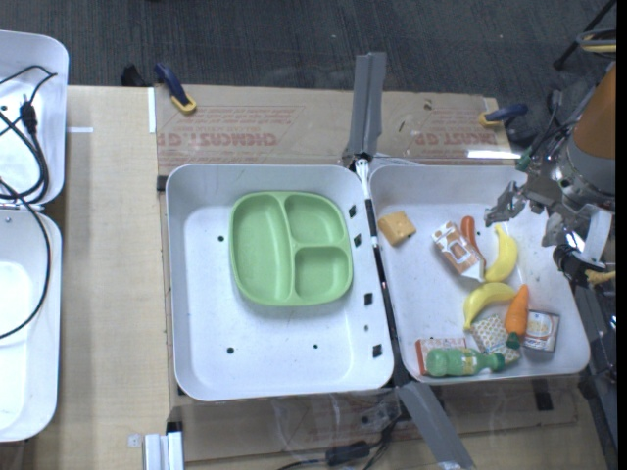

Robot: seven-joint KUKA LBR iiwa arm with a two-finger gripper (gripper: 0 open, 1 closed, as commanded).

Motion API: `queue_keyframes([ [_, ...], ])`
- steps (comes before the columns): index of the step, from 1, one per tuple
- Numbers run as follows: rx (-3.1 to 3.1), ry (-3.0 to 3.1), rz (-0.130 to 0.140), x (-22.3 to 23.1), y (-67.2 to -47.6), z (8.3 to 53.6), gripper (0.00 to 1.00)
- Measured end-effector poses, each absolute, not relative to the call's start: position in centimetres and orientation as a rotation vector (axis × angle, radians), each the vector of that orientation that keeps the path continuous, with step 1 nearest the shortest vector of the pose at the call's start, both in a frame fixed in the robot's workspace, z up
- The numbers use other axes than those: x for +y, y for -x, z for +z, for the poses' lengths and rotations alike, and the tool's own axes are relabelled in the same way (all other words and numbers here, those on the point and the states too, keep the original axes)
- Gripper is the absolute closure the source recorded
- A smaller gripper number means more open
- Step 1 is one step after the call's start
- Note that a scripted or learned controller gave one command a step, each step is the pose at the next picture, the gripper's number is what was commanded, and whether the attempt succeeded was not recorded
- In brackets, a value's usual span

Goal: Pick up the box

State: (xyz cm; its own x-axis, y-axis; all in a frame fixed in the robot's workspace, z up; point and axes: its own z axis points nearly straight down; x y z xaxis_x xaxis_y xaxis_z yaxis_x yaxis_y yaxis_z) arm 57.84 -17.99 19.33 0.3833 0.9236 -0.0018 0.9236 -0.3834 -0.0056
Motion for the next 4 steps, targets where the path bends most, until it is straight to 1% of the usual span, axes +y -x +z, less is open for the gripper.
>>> queue_keyframes([
  [1,-1.708,2.634,0.006,-19.4,-57.9,17.8,0.0],
  [2,-1.562,2.727,0.002,-16.5,-65.9,24.9,0.0],
  [3,-1.552,2.733,0.001,-14.2,-65.9,9.2,0.0],
  [4,-1.461,2.782,0.001,-16.6,-65.9,14.3,0.0],
])
